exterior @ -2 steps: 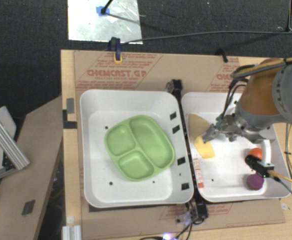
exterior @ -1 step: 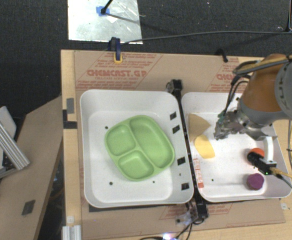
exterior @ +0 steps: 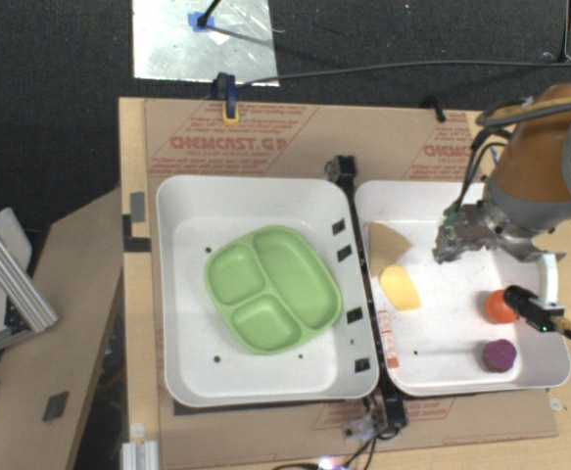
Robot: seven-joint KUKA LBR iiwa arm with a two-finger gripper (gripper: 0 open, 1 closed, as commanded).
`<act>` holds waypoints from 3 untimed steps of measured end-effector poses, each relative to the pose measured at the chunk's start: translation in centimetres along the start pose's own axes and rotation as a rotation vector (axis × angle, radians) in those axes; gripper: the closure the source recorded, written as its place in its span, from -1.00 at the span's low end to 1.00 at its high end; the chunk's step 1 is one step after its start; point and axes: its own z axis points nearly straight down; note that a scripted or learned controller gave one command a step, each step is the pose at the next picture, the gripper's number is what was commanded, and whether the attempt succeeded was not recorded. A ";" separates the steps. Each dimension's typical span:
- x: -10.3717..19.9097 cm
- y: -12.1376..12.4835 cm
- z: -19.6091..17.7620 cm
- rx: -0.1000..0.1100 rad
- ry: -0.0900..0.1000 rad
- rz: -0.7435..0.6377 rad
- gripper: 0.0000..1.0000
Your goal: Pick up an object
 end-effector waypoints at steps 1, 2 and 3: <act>0.0 0.6 -6.4 -0.004 -0.001 -0.005 1.00; -0.1 0.8 -10.2 -0.001 0.000 -0.005 1.00; 5.2 -0.8 -10.4 0.004 0.003 -0.009 1.00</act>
